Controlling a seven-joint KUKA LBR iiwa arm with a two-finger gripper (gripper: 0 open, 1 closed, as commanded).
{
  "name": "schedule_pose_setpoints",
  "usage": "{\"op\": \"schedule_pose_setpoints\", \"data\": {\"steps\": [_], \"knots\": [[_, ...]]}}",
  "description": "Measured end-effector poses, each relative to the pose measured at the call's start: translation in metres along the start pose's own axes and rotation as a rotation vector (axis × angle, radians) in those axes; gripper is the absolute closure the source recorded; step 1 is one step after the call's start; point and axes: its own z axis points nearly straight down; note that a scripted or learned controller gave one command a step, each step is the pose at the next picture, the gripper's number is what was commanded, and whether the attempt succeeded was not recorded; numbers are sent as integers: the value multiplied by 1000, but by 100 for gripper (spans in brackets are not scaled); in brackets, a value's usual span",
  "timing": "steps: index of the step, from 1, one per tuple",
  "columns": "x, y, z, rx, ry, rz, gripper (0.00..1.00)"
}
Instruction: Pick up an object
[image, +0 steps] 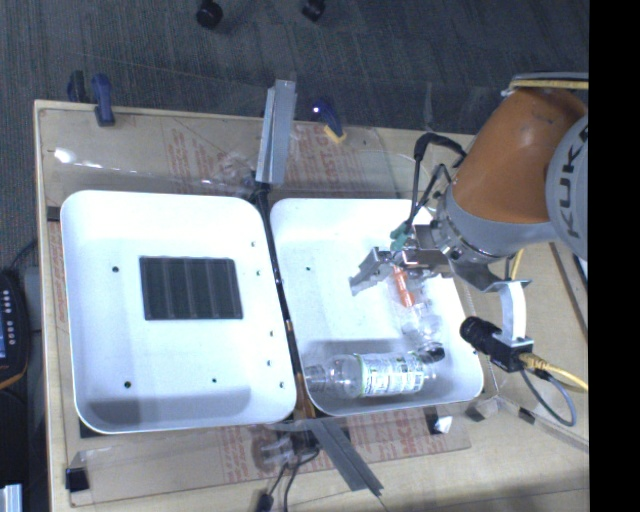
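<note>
The gripper (385, 268) is seen low in the right bin (320, 300), fingers spread, nothing between them. A small orange-banded item (402, 288) lies just beside them; the bottle (375, 376) lies apart. Approach judged under way; alignment and closure are still required.

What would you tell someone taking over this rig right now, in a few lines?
Gripper: low over the right bin, fingers spread open, nothing between them.
Things: a clear plastic bottle lies on its side along the right bin's near wall; a small orange item and a small clear item lie just beside the gripper. A dark ridged pad lies flat in the left bin.
Done: arm is positioned above the objects.
Left: close on one thing and lift it.
</note>
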Motion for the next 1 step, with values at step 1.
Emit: {"op": "schedule_pose_setpoints", "data": {"steps": [1], "knots": [[-60, 47, 50, 1, -1, -57, 0]]}}
